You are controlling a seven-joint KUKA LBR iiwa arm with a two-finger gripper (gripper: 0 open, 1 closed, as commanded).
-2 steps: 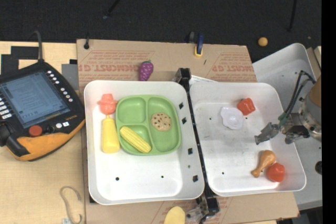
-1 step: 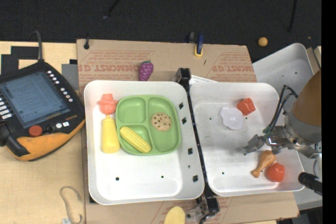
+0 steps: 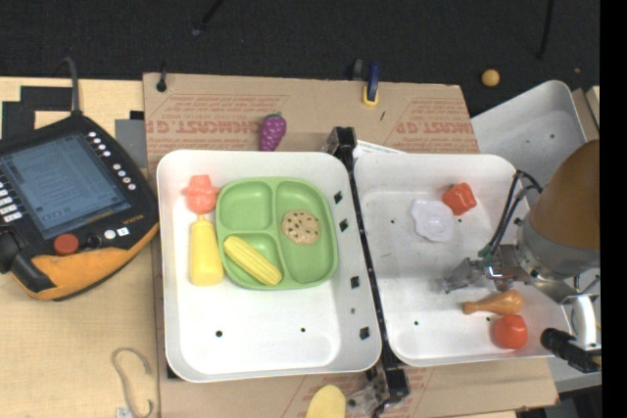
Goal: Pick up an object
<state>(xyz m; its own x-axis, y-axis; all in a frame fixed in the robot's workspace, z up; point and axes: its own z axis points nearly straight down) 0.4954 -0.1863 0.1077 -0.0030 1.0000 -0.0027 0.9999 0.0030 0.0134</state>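
The claw (image 3: 468, 277) is being held low inside the right bin (image 3: 411, 338), reaching in from the right; whether it is apart or together cannot be told. A chicken drumstick (image 3: 495, 305) is being shown just beside it, toward the near rim, with a red tomato (image 3: 509, 332) just beyond. A clear cup (image 3: 432, 220) and an orange-red block (image 3: 458, 199) are being shown farther back. Well to its left, a green divided plate (image 3: 277, 232) is being shown carrying corn (image 3: 253, 260) and a cookie (image 3: 301, 227).
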